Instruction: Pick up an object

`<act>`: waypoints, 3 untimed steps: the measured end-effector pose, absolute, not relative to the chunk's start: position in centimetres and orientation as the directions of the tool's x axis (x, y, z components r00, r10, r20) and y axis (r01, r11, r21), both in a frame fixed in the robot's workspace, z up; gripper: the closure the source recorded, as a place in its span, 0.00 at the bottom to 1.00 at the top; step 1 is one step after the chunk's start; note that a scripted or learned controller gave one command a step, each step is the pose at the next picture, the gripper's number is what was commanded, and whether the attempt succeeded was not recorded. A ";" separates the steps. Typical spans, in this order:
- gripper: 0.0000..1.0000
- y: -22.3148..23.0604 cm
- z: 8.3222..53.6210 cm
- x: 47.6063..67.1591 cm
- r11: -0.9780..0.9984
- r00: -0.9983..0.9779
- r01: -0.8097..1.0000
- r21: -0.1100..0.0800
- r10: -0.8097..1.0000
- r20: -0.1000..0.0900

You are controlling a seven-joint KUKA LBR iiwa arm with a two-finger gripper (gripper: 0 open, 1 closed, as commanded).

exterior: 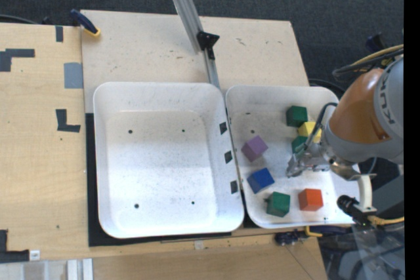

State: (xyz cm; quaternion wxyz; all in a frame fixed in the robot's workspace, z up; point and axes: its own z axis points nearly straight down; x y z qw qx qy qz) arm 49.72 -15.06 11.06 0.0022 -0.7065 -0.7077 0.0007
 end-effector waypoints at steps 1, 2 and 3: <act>1.00 -14.3 16.3 49.1 0.002 -0.002 1.000 0.003 1.000 0.000; 1.00 -14.6 22.6 49.2 0.002 -0.002 1.000 0.006 1.000 -0.002; 1.00 -14.6 26.0 49.3 0.002 -0.002 1.000 0.003 1.000 -0.001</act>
